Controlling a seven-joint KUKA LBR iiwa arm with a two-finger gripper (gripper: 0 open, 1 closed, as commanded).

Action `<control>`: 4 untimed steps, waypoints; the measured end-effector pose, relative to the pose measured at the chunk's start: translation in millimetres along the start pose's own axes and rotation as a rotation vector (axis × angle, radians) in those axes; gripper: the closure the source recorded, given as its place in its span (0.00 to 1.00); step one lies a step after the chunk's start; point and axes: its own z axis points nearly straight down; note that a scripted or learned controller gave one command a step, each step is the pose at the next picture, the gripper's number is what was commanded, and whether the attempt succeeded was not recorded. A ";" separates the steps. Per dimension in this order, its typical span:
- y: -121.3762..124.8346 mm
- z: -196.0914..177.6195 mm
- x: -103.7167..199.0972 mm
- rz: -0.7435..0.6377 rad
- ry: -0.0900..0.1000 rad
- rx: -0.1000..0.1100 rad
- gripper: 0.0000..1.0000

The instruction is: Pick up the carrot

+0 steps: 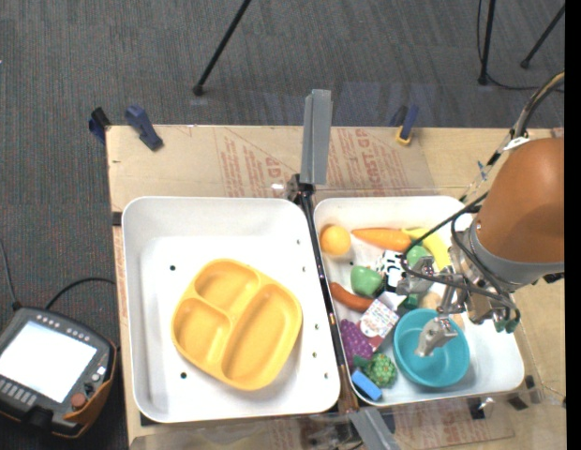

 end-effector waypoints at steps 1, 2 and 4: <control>16.6 83.6 -45.6 -0.391 0.003 -0.002 0.00; 3.4 99.3 -91.8 -0.107 -0.003 0.000 0.00; 5.9 125.8 -122.9 -0.039 -0.002 0.001 0.00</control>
